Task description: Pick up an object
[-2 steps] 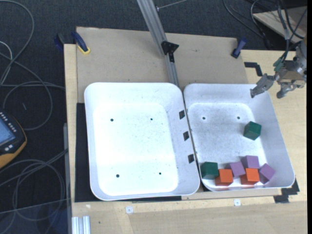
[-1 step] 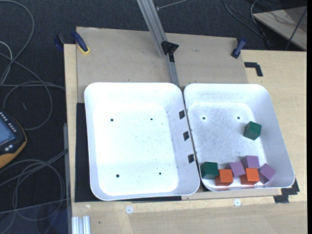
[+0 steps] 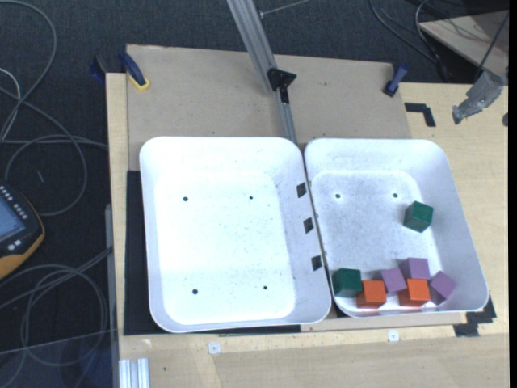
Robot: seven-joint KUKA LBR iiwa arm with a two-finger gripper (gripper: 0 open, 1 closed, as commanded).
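Camera view looks down at a slant on the desk (image 3: 242,79), and the robot is cut off at the right edge: a grey metal end piece, the hand (image 3: 468,108), pokes in at the far right, with the rest of the arm out of frame. It is small and blurred, so I cannot tell whether it is released or clenched; nothing can be seen held in it. It hangs over the bare desk beyond the far right corner of the right bin (image 3: 436,164), well apart from the blocks.

The blocks are small cubes, all lying in the right bin. One green block (image 3: 418,216) sits alone toward the right side of the bin floor, tilted a little. The others crowd the near wall: a second green block (image 3: 348,281) at the left end, an orange block (image 3: 372,293) just beside it, then a purple block (image 3: 394,279), another orange block (image 3: 417,291), a purple block behind it (image 3: 418,268) and a purple block at the right end (image 3: 442,284). They are packed so close that I cannot tell which are touching.

The left bin (image 3: 153,217) lies beside the right one, with black clips along the seam between them. A slanted metal pole (image 3: 254,35) rises from the far side of the desk.
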